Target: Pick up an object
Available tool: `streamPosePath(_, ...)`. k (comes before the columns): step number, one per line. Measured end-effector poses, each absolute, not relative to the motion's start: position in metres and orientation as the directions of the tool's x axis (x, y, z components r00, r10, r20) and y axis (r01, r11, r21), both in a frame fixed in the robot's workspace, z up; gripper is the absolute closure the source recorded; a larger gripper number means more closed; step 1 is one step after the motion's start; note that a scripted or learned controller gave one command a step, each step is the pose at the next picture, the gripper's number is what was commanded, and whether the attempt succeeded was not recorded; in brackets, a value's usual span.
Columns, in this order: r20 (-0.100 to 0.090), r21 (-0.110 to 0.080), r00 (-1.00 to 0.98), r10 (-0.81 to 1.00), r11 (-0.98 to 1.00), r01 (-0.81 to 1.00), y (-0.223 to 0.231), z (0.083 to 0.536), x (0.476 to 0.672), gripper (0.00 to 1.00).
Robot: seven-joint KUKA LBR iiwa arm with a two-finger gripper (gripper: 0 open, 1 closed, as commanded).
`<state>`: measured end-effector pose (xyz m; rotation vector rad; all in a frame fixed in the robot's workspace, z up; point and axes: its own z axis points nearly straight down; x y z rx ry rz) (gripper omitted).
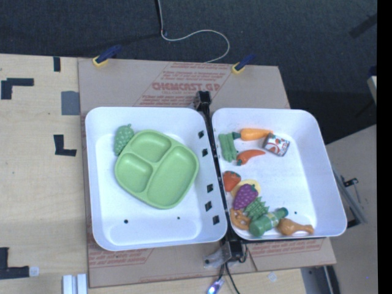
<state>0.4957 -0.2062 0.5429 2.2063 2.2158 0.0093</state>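
Camera view: an orange carrot [255,133] is being seen lying near the far wall of the right bin [306,176], long axis running left-right, just beside a small can [276,144]; a green plate [157,169] is being borne by the left bin [153,225].

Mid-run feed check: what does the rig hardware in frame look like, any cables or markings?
A thin white cable loops across the dark carpet. Yellow-and-blue clamps grip the red-lettered cardboard that lies under the two white bins.
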Motion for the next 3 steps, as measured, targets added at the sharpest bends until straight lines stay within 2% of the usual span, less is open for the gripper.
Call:
streamPosePath(1,-0.001,-0.001,0.001,1.0,-0.001,1.0,-0.224,0.53,0.484,1.0)
streamPosePath(3,-0.001,-0.002,0.0,1.0,0.0,1.0,-0.223,0.492,0.484,1.0)
